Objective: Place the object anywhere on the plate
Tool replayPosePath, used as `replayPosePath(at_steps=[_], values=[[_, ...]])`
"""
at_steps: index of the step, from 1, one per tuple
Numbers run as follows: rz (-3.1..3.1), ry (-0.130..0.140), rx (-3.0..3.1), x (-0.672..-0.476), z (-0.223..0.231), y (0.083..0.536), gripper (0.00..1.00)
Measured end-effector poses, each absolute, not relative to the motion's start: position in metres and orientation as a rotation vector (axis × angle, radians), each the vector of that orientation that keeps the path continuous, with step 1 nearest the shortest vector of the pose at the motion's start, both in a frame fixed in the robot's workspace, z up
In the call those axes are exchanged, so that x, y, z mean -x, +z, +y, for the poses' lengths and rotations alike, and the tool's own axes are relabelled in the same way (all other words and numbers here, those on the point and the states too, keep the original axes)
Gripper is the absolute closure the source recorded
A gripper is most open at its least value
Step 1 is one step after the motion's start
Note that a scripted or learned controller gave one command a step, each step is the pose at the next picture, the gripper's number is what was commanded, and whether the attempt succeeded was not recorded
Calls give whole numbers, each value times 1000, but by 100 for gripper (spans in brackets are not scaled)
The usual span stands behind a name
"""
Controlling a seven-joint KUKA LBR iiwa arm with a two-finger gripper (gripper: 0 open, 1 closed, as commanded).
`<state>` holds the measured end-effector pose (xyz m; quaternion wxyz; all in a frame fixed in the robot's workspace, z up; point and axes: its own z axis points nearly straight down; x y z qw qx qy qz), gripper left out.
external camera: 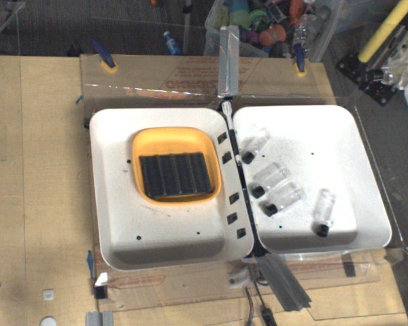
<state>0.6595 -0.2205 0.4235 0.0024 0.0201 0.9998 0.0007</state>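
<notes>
An orange-yellow plate lies in the left white bin, toward its back middle. A dark, ridged rectangular object rests flat on the plate, covering its front half and reaching close to the front rim. In the right white bin lie several small clear vials with black caps: one near the back left, two side by side at the left middle, and one standing apart toward the front right.
A ridge with black clips separates the two bins. A metal bar stands behind the bins at their junction. Behind the bench sits a clear crate of colourful toys. A yellow tube leans at the top right.
</notes>
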Motion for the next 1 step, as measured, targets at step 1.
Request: replayPosePath(at_steps=[1], values=[[3111, -3, 346, -665, -220, 437, 100]])
